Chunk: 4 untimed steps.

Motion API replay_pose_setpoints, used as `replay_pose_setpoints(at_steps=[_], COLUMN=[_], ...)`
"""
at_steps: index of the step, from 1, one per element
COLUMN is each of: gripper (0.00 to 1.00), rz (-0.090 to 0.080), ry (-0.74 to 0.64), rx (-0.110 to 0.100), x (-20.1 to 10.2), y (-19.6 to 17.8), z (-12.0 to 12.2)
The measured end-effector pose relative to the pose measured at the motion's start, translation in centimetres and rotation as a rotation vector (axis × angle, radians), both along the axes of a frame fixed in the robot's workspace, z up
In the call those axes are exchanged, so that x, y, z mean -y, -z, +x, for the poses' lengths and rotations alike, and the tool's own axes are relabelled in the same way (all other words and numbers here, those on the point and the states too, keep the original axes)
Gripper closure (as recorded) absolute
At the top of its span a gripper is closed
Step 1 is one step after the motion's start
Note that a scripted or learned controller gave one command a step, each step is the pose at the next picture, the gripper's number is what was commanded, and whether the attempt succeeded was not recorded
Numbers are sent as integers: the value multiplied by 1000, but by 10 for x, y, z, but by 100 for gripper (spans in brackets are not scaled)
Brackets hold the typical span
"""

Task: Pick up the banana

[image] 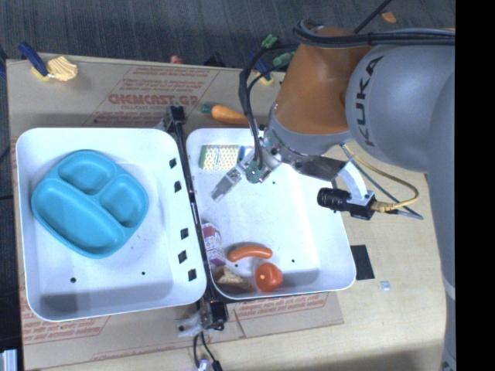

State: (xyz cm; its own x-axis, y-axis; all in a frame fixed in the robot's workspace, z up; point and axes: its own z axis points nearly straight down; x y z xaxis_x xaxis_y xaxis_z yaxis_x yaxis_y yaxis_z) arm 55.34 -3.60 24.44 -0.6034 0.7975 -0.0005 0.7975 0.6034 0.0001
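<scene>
Two white bins on the tabletop (387,300). The claw (232,181) hangs over the far-left part of the right bin (332,263), near a green-and-white sponge (219,157); cannot tell if it is wide or narrow, and nothing is seen in it. Banana's place I cannot tell, maybe the pale-brown bit (230,279) in the near-left pile, touching a sausage (249,252) and tomato (267,276). Risks: claw closes on the sponge or bare floor, or in the pile grabs the sausage instead because things are crowded against the wall.
</scene>
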Motion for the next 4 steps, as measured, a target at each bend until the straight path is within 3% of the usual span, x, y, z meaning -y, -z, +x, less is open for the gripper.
replay_pose_setpoints(at_steps=[1, 4], gripper=[0, 0], rz=[0, 0], ry=[178, 179], rx=[-6, -5], x=[-44, -44], y=[53, 53], z=[-44, -44])
